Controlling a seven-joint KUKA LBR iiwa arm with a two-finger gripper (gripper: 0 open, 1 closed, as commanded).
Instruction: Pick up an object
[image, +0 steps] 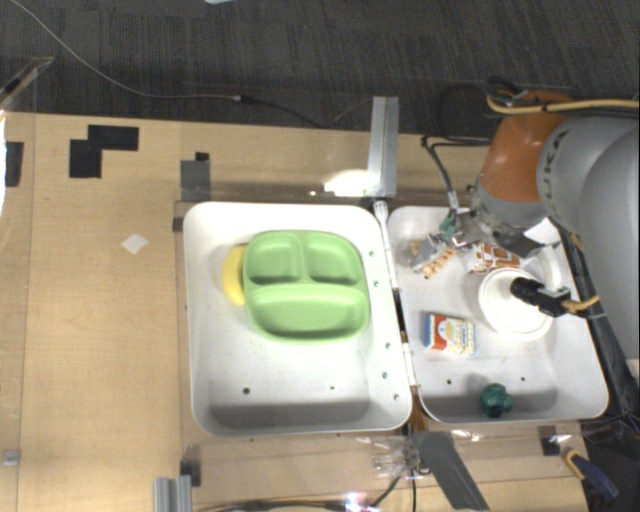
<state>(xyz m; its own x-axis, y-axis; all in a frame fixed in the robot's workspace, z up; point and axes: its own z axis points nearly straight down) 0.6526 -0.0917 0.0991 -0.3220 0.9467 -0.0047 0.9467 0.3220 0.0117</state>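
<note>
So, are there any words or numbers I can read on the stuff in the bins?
No text here can be read.
small box in the right bin: blue and orange printing, too blurred to read.
green tray in the left bin: no writing seen on it.

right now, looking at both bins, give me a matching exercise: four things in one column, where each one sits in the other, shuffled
1 green divided plastic tray
2 yellow curved object
3 small white, blue and orange carton
4 dark green round object

a right bin, by its lower wall in the view
b middle of left bin
c middle of right bin
d under the tray's left rim, partly hidden

Pairs: 1-b, 2-d, 3-c, 4-a
</note>
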